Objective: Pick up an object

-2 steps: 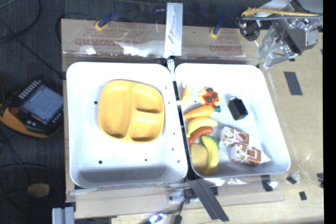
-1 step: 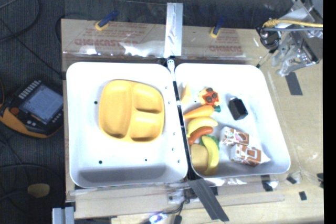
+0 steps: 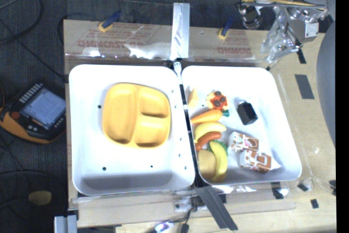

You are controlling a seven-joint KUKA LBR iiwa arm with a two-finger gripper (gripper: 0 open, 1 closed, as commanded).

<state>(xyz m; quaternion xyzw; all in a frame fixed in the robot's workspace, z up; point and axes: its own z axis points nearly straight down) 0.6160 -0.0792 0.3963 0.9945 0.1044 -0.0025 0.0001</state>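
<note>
My gripper (image 3: 282, 47) hangs open beyond the back right corner of the right bin (image 3: 283, 96), above the bench, with nothing between its fingers. The right bin holds a small black block (image 3: 247, 112), a red and orange toy (image 3: 217, 100), a yellow banana-shaped piece (image 3: 209, 116), a red sausage-shaped piece (image 3: 205, 139), a green and yellow banana (image 3: 220, 156) and two patterned cartons (image 3: 244, 143) (image 3: 257, 160). The fruit pieces crowd against the bin's left wall. In the left bin (image 3: 87, 161) lies a yellow divided plate (image 3: 136, 114).
A metal divider (image 3: 180, 24) stands behind the seam between the bins. Blue and yellow clamps (image 3: 109, 21) (image 3: 228, 27) grip the back board. A handheld controller (image 3: 37, 112) lies on the floor at left. The arm's grey body (image 3: 334, 79) runs down the right side.
</note>
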